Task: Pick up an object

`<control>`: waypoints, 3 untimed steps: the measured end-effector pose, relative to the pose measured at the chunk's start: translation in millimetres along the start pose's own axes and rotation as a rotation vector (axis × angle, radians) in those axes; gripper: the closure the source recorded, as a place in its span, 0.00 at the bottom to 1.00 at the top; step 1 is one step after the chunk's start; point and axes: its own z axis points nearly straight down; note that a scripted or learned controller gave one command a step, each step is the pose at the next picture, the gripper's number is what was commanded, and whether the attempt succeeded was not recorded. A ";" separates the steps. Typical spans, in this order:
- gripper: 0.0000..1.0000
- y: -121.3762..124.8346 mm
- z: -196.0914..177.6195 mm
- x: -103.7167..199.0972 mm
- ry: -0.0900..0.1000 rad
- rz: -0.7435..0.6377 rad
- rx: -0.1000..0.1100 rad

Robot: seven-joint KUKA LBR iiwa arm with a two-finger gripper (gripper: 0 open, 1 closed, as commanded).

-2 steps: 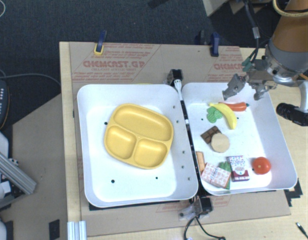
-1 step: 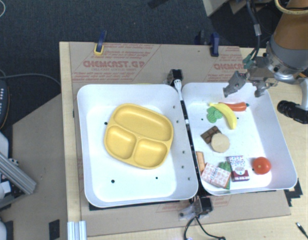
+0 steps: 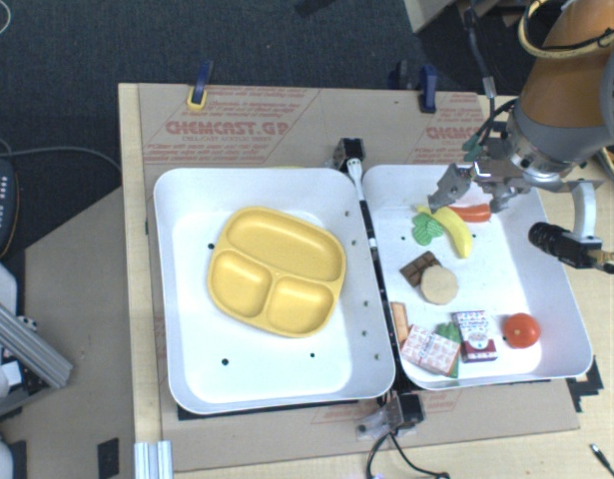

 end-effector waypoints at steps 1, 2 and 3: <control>0.00 -2.1 48.0 9.2 0.000 0.000 0.001; 0.00 3.6 107.0 3.8 0.000 0.000 0.002; 0.00 3.0 149.7 4.5 0.000 0.000 0.000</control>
